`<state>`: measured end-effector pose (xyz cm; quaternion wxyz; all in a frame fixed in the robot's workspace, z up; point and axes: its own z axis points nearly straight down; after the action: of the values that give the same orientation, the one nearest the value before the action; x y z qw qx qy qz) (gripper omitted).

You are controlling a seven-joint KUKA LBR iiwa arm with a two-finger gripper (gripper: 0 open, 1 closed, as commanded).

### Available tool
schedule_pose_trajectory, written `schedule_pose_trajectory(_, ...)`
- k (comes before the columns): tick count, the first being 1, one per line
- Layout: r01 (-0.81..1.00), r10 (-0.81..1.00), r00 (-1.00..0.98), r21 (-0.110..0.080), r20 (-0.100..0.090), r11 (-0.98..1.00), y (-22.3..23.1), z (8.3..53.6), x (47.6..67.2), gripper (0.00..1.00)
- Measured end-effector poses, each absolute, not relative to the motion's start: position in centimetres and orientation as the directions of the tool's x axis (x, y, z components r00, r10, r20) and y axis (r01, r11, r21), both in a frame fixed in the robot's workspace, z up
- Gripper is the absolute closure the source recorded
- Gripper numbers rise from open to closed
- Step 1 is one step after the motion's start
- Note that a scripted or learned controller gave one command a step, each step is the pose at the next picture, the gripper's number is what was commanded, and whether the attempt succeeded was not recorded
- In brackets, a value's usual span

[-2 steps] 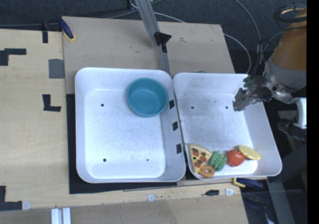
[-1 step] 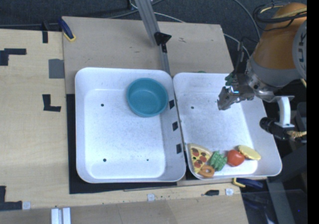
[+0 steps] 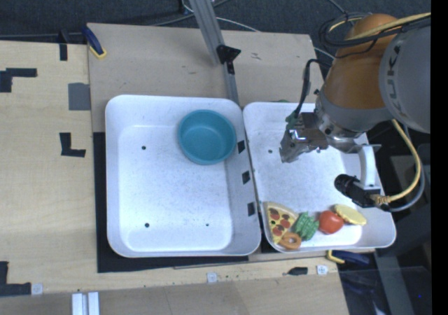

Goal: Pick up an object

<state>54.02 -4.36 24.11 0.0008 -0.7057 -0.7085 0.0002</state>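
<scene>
The gripper (image 3: 292, 150) hangs over the right bin (image 3: 276, 179), its fingers apparently bare, though their spread is too blurred to tell. No pick is made yet: the toy food (image 3: 308, 223) lies along that bin's near edge, the blue bowl (image 3: 206, 136) in the left bin (image 3: 164, 215).

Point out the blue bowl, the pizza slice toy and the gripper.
blue bowl (image 3: 206, 136): camera view, on the inside floor of the bowl.
pizza slice toy (image 3: 279, 220): camera view, on its topped face.
gripper (image 3: 292, 152): camera view, at the lower tip of the gripper.
</scene>
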Motion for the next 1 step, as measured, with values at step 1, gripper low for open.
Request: schedule_pose_trajectory(1, 1.000, 1.000, -0.004, -0.001, 0.001, 0.004, 0.33, 24.70, 53.51, 1.00)
